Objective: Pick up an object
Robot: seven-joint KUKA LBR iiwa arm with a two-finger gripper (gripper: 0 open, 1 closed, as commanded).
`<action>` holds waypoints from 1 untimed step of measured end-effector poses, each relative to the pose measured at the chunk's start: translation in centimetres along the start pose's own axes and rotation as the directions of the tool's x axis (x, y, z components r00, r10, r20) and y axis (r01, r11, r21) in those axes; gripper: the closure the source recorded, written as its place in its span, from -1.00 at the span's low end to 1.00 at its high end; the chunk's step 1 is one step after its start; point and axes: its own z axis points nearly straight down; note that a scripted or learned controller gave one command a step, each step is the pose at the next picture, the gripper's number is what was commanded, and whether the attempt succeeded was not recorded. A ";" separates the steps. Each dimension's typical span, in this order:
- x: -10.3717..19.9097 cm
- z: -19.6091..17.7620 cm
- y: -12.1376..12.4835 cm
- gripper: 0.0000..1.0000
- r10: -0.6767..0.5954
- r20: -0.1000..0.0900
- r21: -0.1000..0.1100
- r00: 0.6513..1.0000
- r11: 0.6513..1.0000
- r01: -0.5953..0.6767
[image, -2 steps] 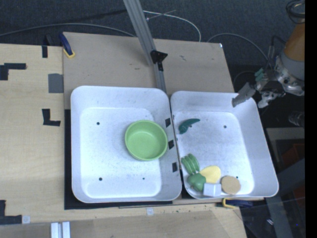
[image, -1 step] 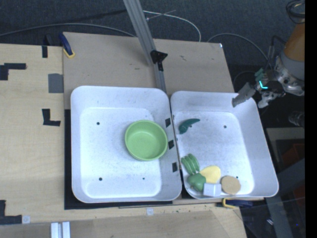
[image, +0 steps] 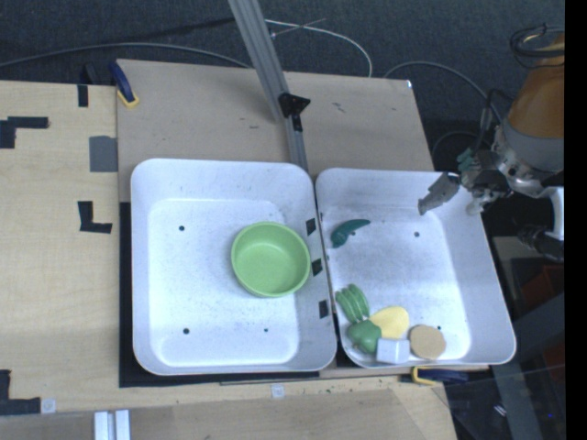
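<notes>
My gripper (image: 456, 197) hangs over the far right rim of the right bin (image: 477, 246), open, with nothing between its fingers. In that bin a teal curved piece (image: 348, 232) lies near the left wall. A cluster sits in the near corner: a green ribbed piece (image: 351, 300), a green round piece (image: 365, 335), a yellow piece (image: 392, 320), a pale block (image: 393, 350) and a tan disc (image: 426, 341). The cluster lies well below and left of the gripper. A light green bowl (image: 271, 259) stands upright in the left bin (image: 165, 246).
A grey slanted pole (image: 266, 62) ends at the far edge between the bins. Cables (image: 339, 39) trail over the dark floor behind the bench. A blue and yellow clamp (image: 123, 84) sits at the board's far left corner.
</notes>
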 end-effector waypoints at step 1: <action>0.0 4.4 -0.2 -1.00 0.000 0.000 0.000 1.000 1.000 0.000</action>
